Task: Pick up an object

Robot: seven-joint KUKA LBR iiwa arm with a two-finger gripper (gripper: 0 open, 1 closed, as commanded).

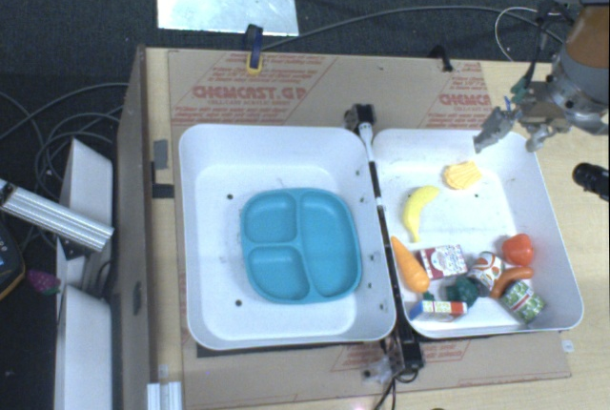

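Note:
My gripper hangs open above the far right corner of the right bin, its two grey fingers spread with nothing between them. Below it and to the left lies a small yellow piece. A yellow banana lies near the bin's left wall. Along the near side are an orange carrot, a red and white carton, a dark green toy, a small flat box, a red tomato and a green can.
The left bin holds a blue divided plate. A black clip sits at the far end of the divider between the bins. Cables run over the bench behind the bins.

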